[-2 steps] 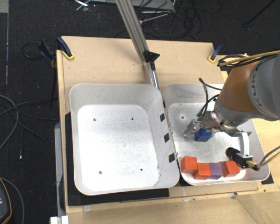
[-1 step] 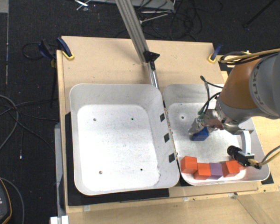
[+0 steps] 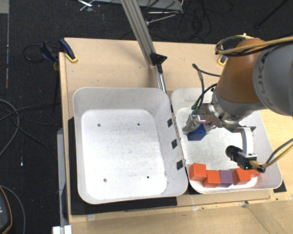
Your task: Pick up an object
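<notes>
Right now: I am reading this off the one overhead view, with the arm [image 3: 263,67] reaching in over the right bin [image 3: 263,130].
Blue block: a small blue cube [image 3: 197,132] sits in the right bin, near its left wall, directly under the gripper [image 3: 194,123].
Jaws: they sit down around the top of the blue block, but I cannot tell from this angle whether they are wide, narrow or actually clamped on it.
Other candidates: a row of blocks lies along the near rim of the same bin, an orange-red block [image 3: 198,171], an orange block [image 3: 213,177], a purple block [image 3: 226,177] and another orange block [image 3: 242,176], touching side by side.
Handling: I judge the blue block to be light, rigid and not fragile, probably wood or hard plastic, with flat faces that could be slightly slick.
Where to grip: I would take it on two opposite flat faces, squarely and low enough that it cannot pivot out.
Risk: the block lies close to the bin wall, so one finger may have little room on that side.
Left bin: the left bin [image 3: 88,130] shows a speckled white floor.
Counter: the counter [image 3: 112,62] is plain tan board.
Writing: I can read no brand, label or lettering anywhere.
</notes>
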